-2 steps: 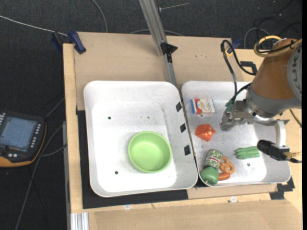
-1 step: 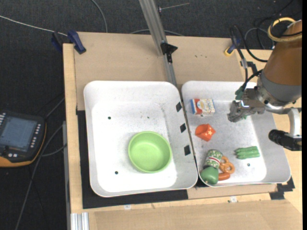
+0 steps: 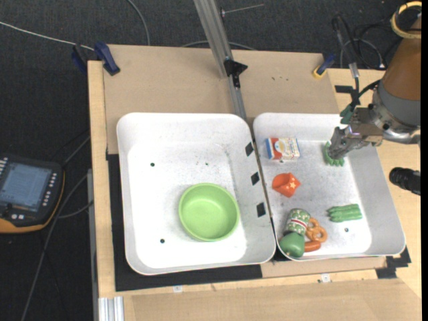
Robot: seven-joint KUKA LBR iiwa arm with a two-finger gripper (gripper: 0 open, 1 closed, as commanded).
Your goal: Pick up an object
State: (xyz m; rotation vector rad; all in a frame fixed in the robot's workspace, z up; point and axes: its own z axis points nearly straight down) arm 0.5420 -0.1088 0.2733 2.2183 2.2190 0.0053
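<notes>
The end effector point(image 3: 338, 149) is reaching into the upper right of the right bin point(image 3: 374, 236), sitting directly over a small green toy point(image 3: 332, 156); whether it is clenched or released cannot be told. Lying further left and below are a white carton point(image 3: 281, 148), a red block point(image 3: 286, 184), another green piece point(image 3: 344, 212) and a toy cluster point(image 3: 301, 232). The left bin point(image 3: 144, 142) is holding a green bowl point(image 3: 208, 211). Both bins are resting on the tan worktop point(image 3: 167, 79), over dark carpet point(image 3: 40, 79).
</notes>
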